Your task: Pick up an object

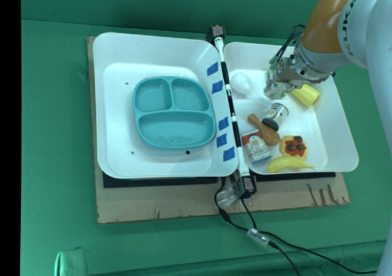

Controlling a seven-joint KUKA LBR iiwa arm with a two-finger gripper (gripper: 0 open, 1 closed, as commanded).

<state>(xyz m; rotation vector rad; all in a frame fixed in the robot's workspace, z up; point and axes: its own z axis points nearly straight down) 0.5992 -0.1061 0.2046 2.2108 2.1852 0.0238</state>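
Here the gripper (277,87) is hanging over the back of the right bin (343,140), and its fingers are blurring into a greenish-grey mass, so whether they are apart or closed on anything cannot be told. The arm (343,18) is running off the right edge; letters reading "KUK" are showing on its grey link. A yellow cup (305,95) is lying just beside the gripper, partly covered by the wrist. A white egg (241,82) is sitting near the divider (229,106). Further forward, a small can (276,113) is lying tilted, its label too small to read. A brown drumstick (264,131) is resting next to it, touching a printed packet (255,147) whose writing is illegible. A pizza slice (293,145) and a banana (289,163) are lying at the front. The left bin (116,60) is holding a teal tray (173,112) with three compartments.
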